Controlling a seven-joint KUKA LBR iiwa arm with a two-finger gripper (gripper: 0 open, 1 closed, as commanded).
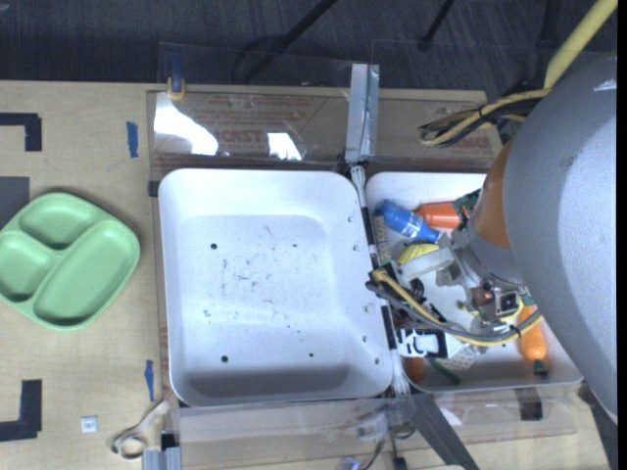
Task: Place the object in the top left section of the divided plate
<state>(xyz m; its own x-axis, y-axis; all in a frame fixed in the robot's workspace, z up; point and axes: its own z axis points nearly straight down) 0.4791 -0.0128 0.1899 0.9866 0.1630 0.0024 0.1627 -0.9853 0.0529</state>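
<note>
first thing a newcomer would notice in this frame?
The big grey arm fills the right side, its wrist down in the cluttered right bin among a blue object and orange pieces. Next, the green divided plate sits alone on the bench at far left, outside both bins. Between them lies the wide left bin.

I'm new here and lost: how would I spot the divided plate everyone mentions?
Start at the two white bins in the middle of the wooden bench, then look left of them. The divided plate lies there on the bare wood, outside both bins. It is the one pale green thing, rounded, with three hollows.
</note>
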